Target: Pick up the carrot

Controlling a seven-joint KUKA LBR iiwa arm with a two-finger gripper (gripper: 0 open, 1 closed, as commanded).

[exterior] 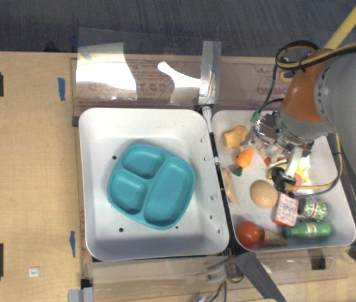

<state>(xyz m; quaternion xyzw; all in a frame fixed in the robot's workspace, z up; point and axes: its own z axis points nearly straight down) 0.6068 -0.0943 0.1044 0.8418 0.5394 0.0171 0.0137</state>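
The carrot [245,158] is a small orange piece with a green tip. It lies in the upper left part of the right bin [344,228]. My gripper [270,145] hangs low over that bin, just right of the carrot and slightly above it. The grey arm with its orange band [300,99] reaches in from the right. The gripper's metal parts and cables blur together, and I see nothing clearly held in it.
In the right bin lie a tan wedge [233,136], a beige egg-shaped item [263,194], a red tomato [250,233], a red-and-white packet [285,209], a can [313,209] and a green bottle [307,231]. The left bin [96,131] holds a teal divided plate [151,185].
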